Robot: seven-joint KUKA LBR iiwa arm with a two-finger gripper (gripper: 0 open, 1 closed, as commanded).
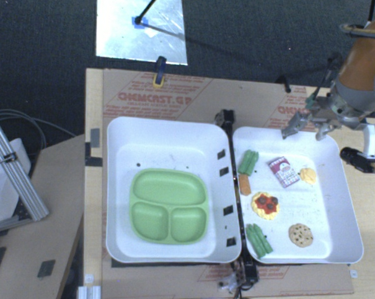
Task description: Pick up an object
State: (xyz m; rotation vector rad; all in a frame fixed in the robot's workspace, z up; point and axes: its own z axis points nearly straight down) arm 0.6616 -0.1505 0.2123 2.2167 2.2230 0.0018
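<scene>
The right bin [340, 202] holds several toy foods: a red carton [284, 171], a yellow piece [308, 176], a small pizza [266, 205], a cookie [301, 234], a green vegetable [248, 161] with an orange piece [245, 184] below it, and another green vegetable [258, 239] near the front. My gripper [306, 130] hangs over this bin's back rim, above and behind the red carton. It is open, with nothing between its fingers.
The left bin [122, 143] holds a green divided plate [169, 205]. A black divider clip [226, 118] sits between the bins at the back. A yellow and blue clamp [159, 72] stands on the cardboard behind the left bin.
</scene>
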